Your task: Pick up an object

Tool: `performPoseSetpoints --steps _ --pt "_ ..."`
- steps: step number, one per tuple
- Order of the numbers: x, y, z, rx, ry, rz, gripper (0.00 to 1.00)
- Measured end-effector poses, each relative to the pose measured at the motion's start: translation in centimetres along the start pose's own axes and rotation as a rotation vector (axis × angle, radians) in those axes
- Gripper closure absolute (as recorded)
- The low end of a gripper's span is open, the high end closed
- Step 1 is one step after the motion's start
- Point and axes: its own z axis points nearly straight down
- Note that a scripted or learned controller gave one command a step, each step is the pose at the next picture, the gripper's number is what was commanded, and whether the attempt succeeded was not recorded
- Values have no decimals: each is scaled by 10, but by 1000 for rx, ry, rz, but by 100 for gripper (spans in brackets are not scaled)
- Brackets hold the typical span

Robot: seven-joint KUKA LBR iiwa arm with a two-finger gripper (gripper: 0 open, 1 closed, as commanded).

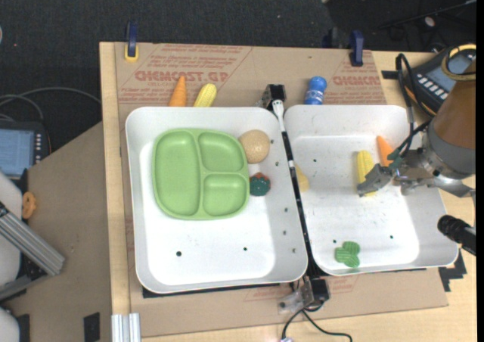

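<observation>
The claw (372, 180) was seen low in the right bin (325, 204), just beside a yellow corn cob (365, 163) and near an orange carrot (385, 148); whether it was wide or closed could not be told, and no object was seen gripped. The corn was judged the likely target, given the claw's low placement against it. A green broccoli piece (348, 254) was left near the front wall. A green divided plate (201, 173) was seen in the left bin (204, 265).

The grey arm with its orange band (458, 132) runs off the right edge. Its two-finger gripper (372, 180) overlaps the yellow corn cob (364, 162), hiding the cob's lower end.
</observation>
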Motion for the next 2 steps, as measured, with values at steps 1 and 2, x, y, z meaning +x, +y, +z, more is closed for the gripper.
performPoseSetpoints --steps 1,2 --pt "-35 36 116 2 0 1 0" --pt "-16 89 110 -7 -2 -3 0"
